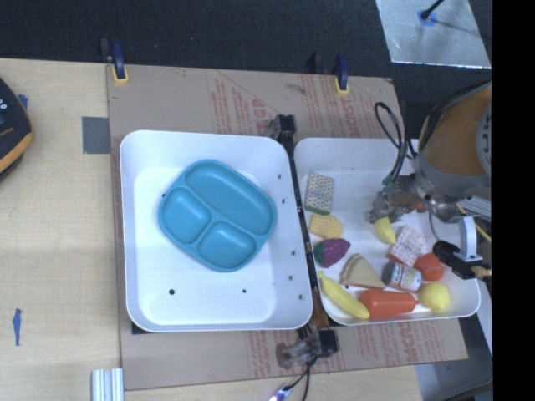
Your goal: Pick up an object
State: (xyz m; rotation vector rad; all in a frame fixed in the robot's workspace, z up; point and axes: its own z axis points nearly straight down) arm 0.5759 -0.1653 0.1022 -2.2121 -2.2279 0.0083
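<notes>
Gripper (386,211) low in the right bin (351,153), at a small yellow piece (384,230).

The arm (456,144) comes in over the right bin's far right corner, and whether its tool is apart or together cannot be told. The small yellow piece lies just under its tip, near the bin's right edge. A banana (343,297), a carrot (388,304) and a lemon (435,296) line the near edge. A corn cob (325,225) and a purple fruit (333,250) sit by the left edge. The left bin (138,224) carries a blue divided plate (217,214).
</notes>
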